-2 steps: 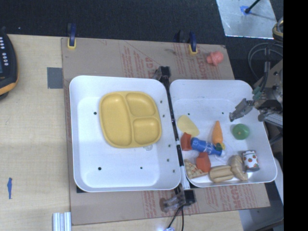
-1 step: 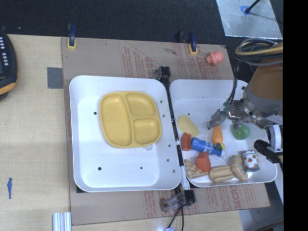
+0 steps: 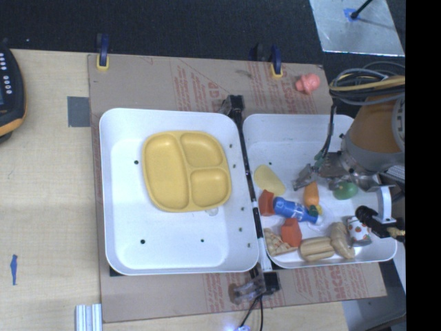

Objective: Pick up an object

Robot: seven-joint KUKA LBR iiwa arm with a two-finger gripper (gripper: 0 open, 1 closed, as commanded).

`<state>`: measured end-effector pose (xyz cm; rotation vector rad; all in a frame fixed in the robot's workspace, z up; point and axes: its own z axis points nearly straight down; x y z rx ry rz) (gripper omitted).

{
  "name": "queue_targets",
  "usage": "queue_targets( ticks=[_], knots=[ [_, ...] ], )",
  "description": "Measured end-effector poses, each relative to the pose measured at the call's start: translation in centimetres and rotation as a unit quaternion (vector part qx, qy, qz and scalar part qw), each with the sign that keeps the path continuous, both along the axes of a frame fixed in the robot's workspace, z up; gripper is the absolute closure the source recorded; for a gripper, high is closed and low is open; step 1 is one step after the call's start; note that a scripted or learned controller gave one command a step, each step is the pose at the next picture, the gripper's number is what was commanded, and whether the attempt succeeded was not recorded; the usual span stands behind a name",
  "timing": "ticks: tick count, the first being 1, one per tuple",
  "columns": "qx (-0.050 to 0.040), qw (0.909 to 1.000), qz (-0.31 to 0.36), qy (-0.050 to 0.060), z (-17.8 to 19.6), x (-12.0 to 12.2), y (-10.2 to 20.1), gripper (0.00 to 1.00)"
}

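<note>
My end effector (image 3: 311, 178) sits low in the right bin (image 3: 289, 126), fingers spread astride the top of the orange carrot (image 3: 312, 194) lying among crowded toy food, apparently positioned to close on it.

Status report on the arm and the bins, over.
Gripper low in right bin, above orange carrot. Nothing visibly held. Blue bottle and green piece crowd close.

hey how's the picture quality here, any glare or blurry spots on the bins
Camera view: lighting is even and soft; the left bin floor looks bright and slightly washed out around the yellow divided plate, with faint shadow along its walls. The small toys in the right bin are soft and low on detail. The arm casts little shadow, and the gripper is blurry.
</note>
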<state>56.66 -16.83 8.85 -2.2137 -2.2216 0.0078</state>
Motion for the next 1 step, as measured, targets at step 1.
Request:
queue_targets(
  ticks=[1],
  knots=[
    [-0.0007,1.0000,-0.001,-0.001,1.42,0.03,-0.12,1.00]
  ],
)
